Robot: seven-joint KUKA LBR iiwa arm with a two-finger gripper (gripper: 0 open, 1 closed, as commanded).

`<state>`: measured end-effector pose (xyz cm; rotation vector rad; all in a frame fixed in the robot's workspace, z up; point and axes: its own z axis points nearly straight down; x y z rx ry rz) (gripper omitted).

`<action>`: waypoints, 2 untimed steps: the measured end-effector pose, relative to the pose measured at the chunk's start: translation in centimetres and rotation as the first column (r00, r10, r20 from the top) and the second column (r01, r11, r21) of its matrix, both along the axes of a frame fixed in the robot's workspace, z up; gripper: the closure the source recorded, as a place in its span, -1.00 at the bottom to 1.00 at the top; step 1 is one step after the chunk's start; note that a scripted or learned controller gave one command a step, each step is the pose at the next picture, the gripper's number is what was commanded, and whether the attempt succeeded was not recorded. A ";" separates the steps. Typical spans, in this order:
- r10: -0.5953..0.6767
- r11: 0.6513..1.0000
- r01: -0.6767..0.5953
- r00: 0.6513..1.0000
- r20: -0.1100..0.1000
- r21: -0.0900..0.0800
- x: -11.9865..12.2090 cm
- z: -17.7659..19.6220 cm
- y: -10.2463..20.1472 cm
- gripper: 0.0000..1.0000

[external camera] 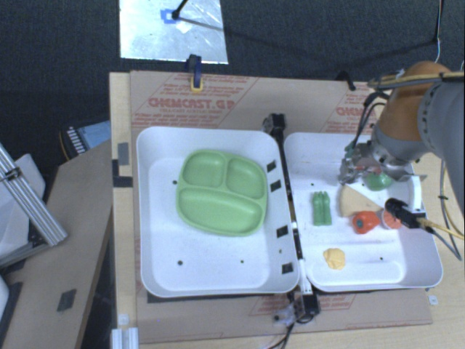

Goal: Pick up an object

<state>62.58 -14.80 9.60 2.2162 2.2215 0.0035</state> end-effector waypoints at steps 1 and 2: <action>0.001 1.000 -0.001 1.000 0.000 0.001 -0.1 4.4 0.4 1.00; 0.003 1.000 -0.003 1.000 0.001 0.000 0.7 10.4 1.1 1.00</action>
